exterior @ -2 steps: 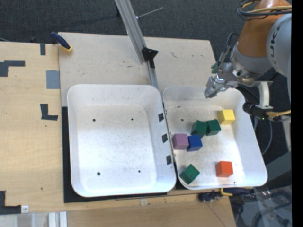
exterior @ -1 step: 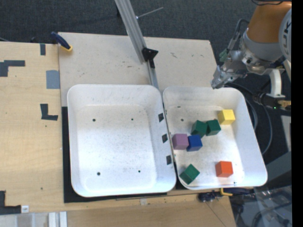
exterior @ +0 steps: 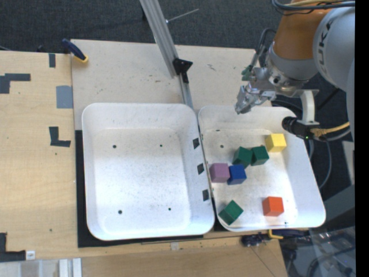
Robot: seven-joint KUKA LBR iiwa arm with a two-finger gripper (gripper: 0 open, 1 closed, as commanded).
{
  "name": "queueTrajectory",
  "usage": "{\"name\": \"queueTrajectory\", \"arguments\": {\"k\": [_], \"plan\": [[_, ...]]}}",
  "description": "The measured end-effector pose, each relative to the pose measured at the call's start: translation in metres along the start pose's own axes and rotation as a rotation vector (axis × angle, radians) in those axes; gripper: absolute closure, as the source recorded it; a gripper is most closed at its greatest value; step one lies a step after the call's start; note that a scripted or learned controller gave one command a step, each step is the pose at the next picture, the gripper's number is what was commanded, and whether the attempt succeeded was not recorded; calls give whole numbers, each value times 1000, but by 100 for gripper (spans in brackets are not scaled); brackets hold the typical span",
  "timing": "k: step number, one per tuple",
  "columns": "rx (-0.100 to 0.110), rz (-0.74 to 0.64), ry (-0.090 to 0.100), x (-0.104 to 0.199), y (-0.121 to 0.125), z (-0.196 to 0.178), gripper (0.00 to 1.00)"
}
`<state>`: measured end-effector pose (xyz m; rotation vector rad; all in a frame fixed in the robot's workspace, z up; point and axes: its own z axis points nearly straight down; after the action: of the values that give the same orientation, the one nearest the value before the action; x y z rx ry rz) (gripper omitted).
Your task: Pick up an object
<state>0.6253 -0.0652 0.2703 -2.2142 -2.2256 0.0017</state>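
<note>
Nearest the camera: front rims of the two white bins on the tabletop (exterior: pixel 132 68). Left bin (exterior: pixel 92 154) has only dark specks and a few small dots on its floor. Right bin (exterior: pixel 308 180) has all the blocks. Taking the right bin floor as a clock face: dark green cube (exterior: pixel 231 211) at 7 o'clock near the front rim, orange cube (exterior: pixel 273 206) at 5 o'clock, purple cube (exterior: pixel 219 172) at 9 o'clock touching the blue cube (exterior: pixel 237 173) just beside it toward centre. Two more green blocks (exterior: pixel 251 155) sit together just above the blue one, around centre, and look to be touching each other. Yellow cube (exterior: pixel 276 141) at 2 o'clock, just beside the green pair. Arm comes in from 3 o'clock, orange band (exterior: pixel 302 33) up top. Claw (exterior: pixel 245 105) hangs over the right bin's back rim at about 12 o'clock, well apart from every block, nothing between its tips. Can't tell whether the claw is spread or pressed together, tips too small and blurred. Grey metal pole (exterior: pixel 164 33) runs diagonally from the top edge down to the gap between the bins. Blue-and-yellow clamp (exterior: pixel 75 49) at the tabletop's far left corner.
</note>
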Motion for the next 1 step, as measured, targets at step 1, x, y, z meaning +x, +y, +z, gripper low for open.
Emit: {"name": "queueTrajectory", "arguments": {"k": [1], "plan": [[2,-1,0,57,-9,20,100]]}}
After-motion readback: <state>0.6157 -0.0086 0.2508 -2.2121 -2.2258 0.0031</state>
